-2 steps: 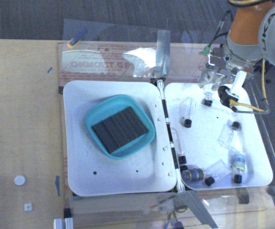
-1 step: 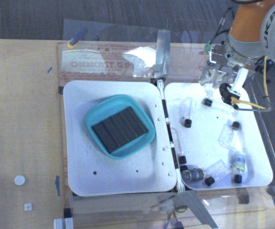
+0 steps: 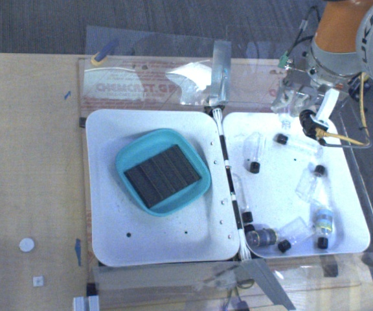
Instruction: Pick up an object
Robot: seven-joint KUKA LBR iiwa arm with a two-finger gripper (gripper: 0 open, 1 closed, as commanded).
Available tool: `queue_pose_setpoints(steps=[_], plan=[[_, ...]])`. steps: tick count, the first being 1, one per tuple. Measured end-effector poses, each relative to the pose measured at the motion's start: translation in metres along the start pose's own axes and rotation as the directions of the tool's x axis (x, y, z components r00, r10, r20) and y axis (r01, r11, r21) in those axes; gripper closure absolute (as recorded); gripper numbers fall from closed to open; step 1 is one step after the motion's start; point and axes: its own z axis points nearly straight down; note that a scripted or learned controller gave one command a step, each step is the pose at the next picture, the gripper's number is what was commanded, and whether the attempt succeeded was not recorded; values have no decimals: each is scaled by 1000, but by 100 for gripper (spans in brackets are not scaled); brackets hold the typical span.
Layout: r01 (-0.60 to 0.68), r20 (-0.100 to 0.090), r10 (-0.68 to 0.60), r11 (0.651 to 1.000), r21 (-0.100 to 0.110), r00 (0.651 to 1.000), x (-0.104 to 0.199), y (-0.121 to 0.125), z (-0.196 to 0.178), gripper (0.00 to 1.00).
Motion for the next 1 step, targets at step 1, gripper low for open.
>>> queue_pose_setpoints(steps=[1], plan=[[1, 1, -1, 1000, -5, 1000, 0, 1, -11, 100]])
